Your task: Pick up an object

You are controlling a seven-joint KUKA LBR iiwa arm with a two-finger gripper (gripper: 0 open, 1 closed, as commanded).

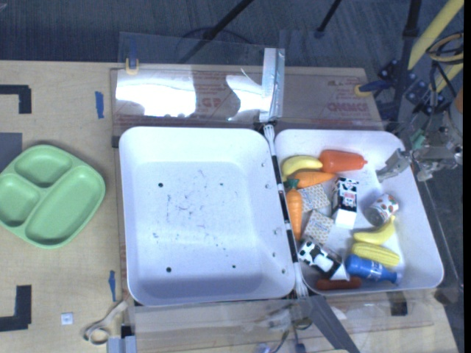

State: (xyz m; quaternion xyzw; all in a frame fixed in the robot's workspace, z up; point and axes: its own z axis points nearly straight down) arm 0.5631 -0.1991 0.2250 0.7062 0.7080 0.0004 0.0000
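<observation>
Yellow banana [375, 234] well below hand [401, 162], right bin [423, 219]

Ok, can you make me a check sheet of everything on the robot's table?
Surface: wooden bench with black and blue tape marks, bearing a left white bin and a right white bin.
Job's things: all in the right bin: two bananas, carrots, an orange-red toy, a milk carton, a blue cup, a cow toy.
Clutter: green divided plate left of the bins.
End effector: end effector over the right bin's upper right edge, touching nothing; too blurred to read its state.
Cables: cables at upper right.
Surroundings: blue floor, stand legs, clear panel behind the bins.
</observation>
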